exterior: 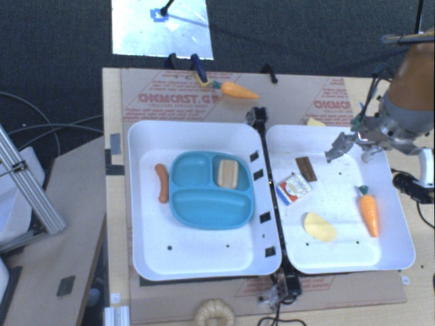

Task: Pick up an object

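Lying lengthwise toward the camera in the right bin [391, 253], the carrot [368, 212] is sitting just nearer than the spread, empty claw [355, 146].

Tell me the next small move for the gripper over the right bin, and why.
Probably lower the gripper and shift it slightly left toward the brown bar. The gripper sits above the right bin near its far side with nothing between its fingers, and the bar looks like the closest item, lying apart from the small packet.
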`<state>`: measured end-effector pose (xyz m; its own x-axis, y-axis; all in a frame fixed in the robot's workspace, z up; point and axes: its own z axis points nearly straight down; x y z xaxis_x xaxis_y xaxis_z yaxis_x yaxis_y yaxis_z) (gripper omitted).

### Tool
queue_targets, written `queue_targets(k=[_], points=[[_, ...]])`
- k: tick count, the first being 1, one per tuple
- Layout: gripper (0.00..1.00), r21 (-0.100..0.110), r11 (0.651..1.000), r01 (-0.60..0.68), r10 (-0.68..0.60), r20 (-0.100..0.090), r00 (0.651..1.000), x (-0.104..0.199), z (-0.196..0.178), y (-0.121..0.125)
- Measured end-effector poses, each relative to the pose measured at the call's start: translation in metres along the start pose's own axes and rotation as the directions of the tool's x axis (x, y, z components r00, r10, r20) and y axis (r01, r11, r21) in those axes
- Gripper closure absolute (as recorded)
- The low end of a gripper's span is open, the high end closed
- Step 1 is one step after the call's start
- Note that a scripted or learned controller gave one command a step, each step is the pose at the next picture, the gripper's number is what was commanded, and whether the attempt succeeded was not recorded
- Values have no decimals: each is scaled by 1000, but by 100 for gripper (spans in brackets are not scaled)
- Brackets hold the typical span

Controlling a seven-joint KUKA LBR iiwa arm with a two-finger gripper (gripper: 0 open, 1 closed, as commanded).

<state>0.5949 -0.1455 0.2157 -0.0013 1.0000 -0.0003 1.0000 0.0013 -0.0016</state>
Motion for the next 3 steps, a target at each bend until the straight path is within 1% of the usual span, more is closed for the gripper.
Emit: queue_targets(k=[1,2,3], points=[[0,2,1000,1,-1,-1,1000,6,61,-3],[0,0,1000,0,0,0,1000,4,104,1],[0,-4,1000,0,0,-2,1000,5,128,3]])
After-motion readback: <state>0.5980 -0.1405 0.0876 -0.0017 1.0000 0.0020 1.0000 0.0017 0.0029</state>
